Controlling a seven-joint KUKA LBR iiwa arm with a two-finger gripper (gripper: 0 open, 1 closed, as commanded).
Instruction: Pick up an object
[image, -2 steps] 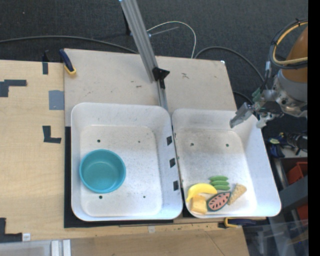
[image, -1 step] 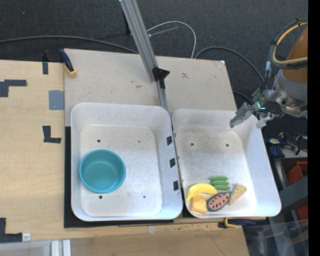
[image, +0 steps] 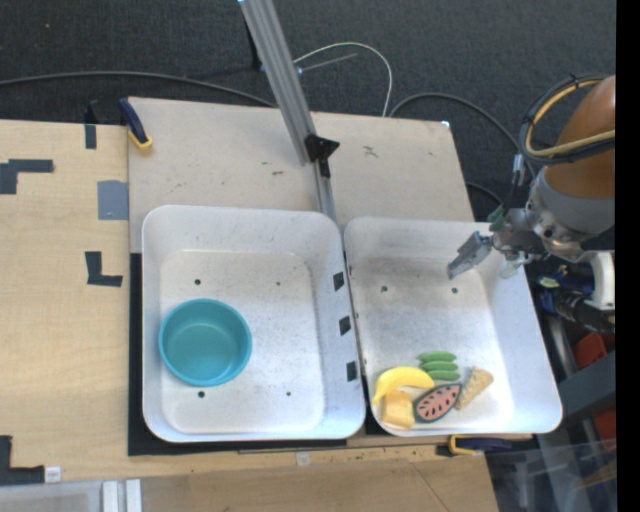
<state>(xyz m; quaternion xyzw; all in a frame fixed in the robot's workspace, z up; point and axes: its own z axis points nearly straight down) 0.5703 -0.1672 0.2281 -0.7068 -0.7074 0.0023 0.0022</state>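
While the hand (image: 468, 257) hangs over the far right part of the right bin (image: 520, 330), I cannot tell how it is set, since it reads as one grey wedge against the white floor; nothing shows in its grip. Taking the right bin as the landmark, the things to pick lie huddled in its near corner, well apart from the hand: a green bean pod (image: 437, 360), a yellow banana (image: 401, 380), a cheese-like yellow block (image: 398, 409), a watermelon slice (image: 437, 403) and a tan bread piece (image: 476, 384), most of them touching; a descent there could well catch two at once, or nudge one against the bin wall and slip off it; the flat slice looks hard to get under. Left of that bin, the second bin (image: 180, 235) holds a teal bowl (image: 205, 342). The arm's wrist is cut off at the frame edge; the small toys blur together.
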